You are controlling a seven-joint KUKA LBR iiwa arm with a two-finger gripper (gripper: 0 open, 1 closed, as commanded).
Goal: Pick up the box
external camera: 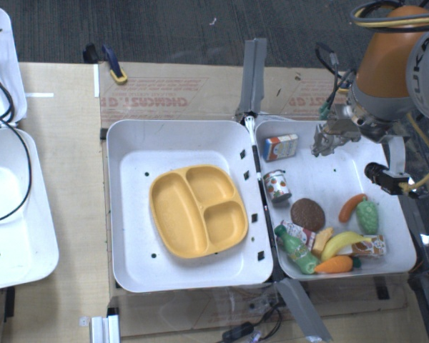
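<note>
The box (280,147) is small, with a white and blue top part and an orange end on its left side. It lies flat, and its long side runs left to right, tipped up a little toward the right. It sits at the back left of the right bin (343,168), close to the wall between the two bins. On the far left are white trays (14,213) with black cables (7,113) on them. Next comes the left bin (129,191), which has a yellow tray (198,210) with three parts in it. In the right bin, in front of the box, are a small can (277,186), a brown round cookie (307,214), a banana (341,244), a carrot (334,264) and a green bottle (298,249). The end effector (327,143) is just right of the box, not touching it, and I cannot tell how wide it is. The surface (64,134) is light wood with brown cardboard (171,95) at the back. The floor (171,13) behind is dark grey.
</note>
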